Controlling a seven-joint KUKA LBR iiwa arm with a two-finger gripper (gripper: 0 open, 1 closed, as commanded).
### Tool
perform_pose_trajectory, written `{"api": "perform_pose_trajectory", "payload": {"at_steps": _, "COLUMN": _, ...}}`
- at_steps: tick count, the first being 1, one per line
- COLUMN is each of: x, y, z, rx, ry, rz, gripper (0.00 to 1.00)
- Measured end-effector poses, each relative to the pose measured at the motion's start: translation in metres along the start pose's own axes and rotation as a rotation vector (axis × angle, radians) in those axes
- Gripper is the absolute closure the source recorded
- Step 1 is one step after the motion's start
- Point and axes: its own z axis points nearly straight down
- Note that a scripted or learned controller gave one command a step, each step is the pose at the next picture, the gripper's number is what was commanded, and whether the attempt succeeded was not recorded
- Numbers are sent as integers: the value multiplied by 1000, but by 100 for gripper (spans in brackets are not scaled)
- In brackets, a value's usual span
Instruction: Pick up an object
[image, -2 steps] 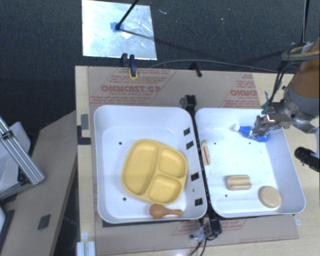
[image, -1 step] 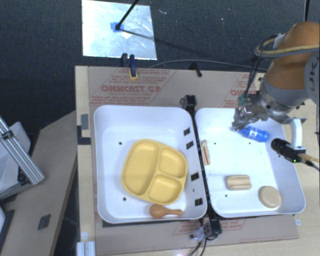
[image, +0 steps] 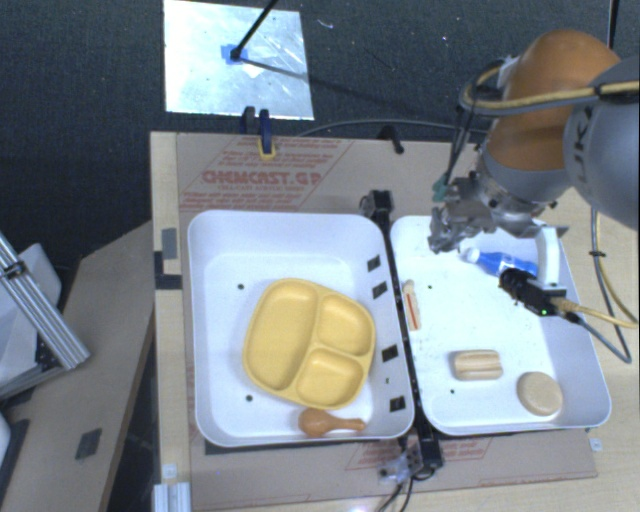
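Camera view puts our end effector (image: 450, 235) low over the right bin (image: 440, 405), beside a blue tube (image: 497, 262); we cannot tell its opening or whether it holds anything. We judge the tube light, slippery and squashy, best pinched across its middle. Board (image: 265, 175) lettering reads "CHEMCAST GP".

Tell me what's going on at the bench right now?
The arm reaches into the right bin, its tool low at the far end beside a blue and white tube. A bread roll, a round bun and a hot dog lie there untouched. The left bin holds a yellow divided plate and a drumstick.
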Motion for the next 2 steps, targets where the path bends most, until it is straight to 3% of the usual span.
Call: {"api": "perform_pose_trajectory", "payload": {"at_steps": 2, "x": 105, "y": 37, "z": 14, "rx": 1, "ry": 1, "rz": -1, "gripper": 100}}
